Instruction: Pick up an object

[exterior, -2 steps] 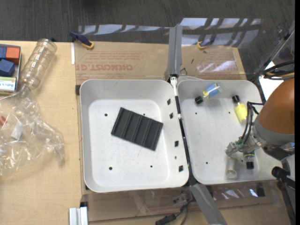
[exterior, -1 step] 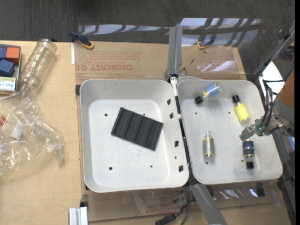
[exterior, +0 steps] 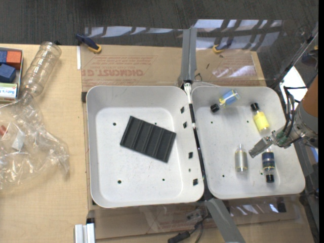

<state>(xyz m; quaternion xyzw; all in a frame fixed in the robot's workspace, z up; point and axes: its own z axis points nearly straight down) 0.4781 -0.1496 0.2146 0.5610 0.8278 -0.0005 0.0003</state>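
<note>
The right bin (exterior: 223, 186) holds several small items: a blue and yellow bottle (exterior: 226, 98) near its back, a yellow bottle with a black cap (exterior: 260, 119), a silver cylinder (exterior: 241, 159) and a dark blue bottle (exterior: 268, 166) near the front right. My gripper (exterior: 264, 145) reaches in from the right and hangs low over this bin. It sits between the yellow bottle and the dark blue bottle, just right of the silver cylinder. A dark ribbed rectangular block (exterior: 148, 138) lies tilted in the left bin (exterior: 101, 186).
A raised divider (exterior: 195, 135) separates the two bins. To the left on the bench are a clear plastic bottle (exterior: 38, 70), crumpled plastic wrap (exterior: 25, 140) and a box of coloured blocks (exterior: 9, 67). Cardboard (exterior: 131, 67) lies behind the bins.
</note>
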